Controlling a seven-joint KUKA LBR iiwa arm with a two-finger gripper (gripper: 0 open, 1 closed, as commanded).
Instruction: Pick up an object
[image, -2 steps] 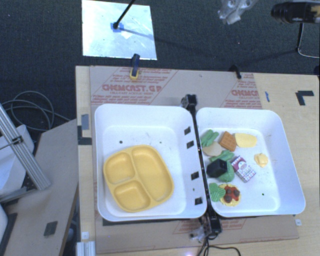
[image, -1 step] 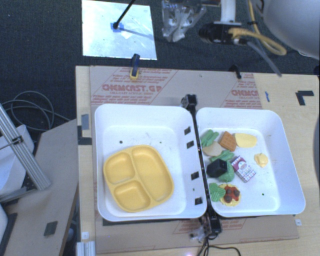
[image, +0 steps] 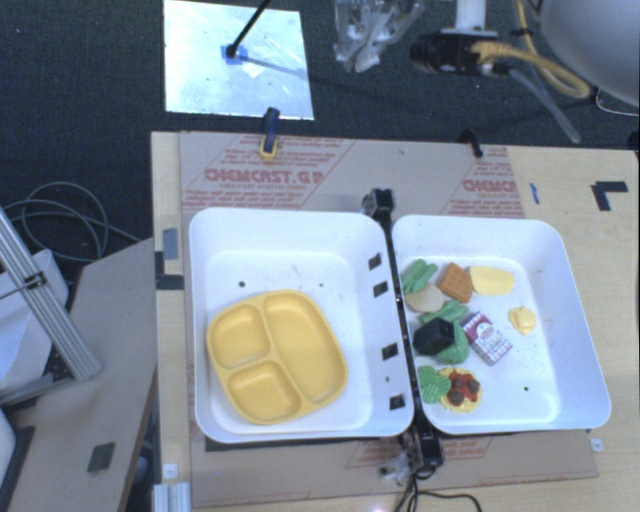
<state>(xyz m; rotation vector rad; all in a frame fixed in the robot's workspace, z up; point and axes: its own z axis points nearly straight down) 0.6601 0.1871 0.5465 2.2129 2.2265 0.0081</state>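
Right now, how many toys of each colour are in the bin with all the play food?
Green: 3
Yellow: 2
Orange: 1
Tan: 1
Black: 1
Red and white: 1
Pizza-like piece, red and yellow: 1
Total: 10

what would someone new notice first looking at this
The yellow divided plate stands out, lying alone in the left bin. Next, the cluster of small toy foods in the right bin, toward its left side.
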